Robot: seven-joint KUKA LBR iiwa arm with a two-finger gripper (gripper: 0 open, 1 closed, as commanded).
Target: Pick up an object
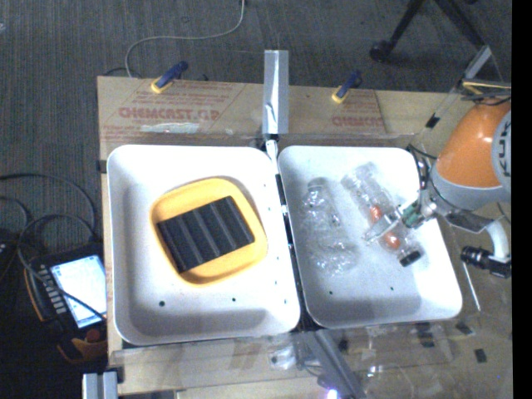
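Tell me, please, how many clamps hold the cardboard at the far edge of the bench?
2. One blue-and-yellow clamp sits behind the left bin, and the other clamp sits behind the right bin. The arm may hide more at the right.

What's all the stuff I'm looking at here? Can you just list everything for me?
White bins: two, white, side by side on the bench.
Yellow tray: one, yellow rim with a black ribbed centre, lying in the left bin.
Clear plastic items: several, transparent, some with reddish bits, scattered in the right bin; exact number hard to tell.
Cardboard sheet: one, brown with red print, under the bins.
Clamps: two, blue and yellow, on the cardboard's far edge.
Metal post: one, silver, between the bins at the far side.
Handheld screen device: one, orange and black, on the floor at left.
Chair base: one, black, top right.
Robot arm: one, grey with an orange band, from the right.
Gripper: one, dark, over the right bin among the clear items.
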